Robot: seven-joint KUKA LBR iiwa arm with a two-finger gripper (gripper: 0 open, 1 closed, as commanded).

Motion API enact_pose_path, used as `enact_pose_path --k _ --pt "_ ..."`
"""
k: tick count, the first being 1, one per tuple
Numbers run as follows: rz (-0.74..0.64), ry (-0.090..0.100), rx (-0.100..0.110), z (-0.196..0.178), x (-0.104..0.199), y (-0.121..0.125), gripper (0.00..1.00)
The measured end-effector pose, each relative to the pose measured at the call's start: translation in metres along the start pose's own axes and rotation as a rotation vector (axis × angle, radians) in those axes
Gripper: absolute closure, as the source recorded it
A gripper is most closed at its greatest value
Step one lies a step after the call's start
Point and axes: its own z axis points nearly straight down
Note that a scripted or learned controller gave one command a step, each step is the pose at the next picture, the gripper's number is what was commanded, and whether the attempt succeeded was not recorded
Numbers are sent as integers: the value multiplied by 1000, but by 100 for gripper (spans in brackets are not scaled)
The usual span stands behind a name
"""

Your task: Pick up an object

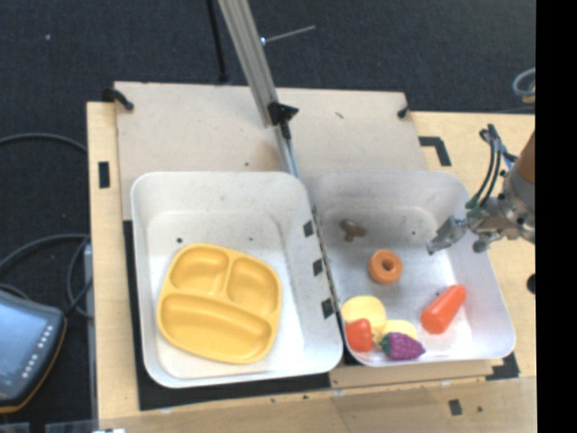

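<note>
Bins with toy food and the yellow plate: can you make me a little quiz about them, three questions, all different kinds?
1. True or false: the yellow divided plate lies in the left bin.
2. Which toy lies nearest the orange ring? A. purple grapes B. small brown piece C. orange-red carrot
3. Fill in: the end effector hangs over the ____ bin.

Key: 1 true; 2 B; 3 right.
</note>
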Motion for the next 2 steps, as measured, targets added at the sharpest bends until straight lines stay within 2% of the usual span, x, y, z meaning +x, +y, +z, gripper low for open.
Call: enact_pose_path --k 1,2 --pt "4 -1 -1 112 65 -52 0" --pt "9 -2 -9 98 63 -49 100"
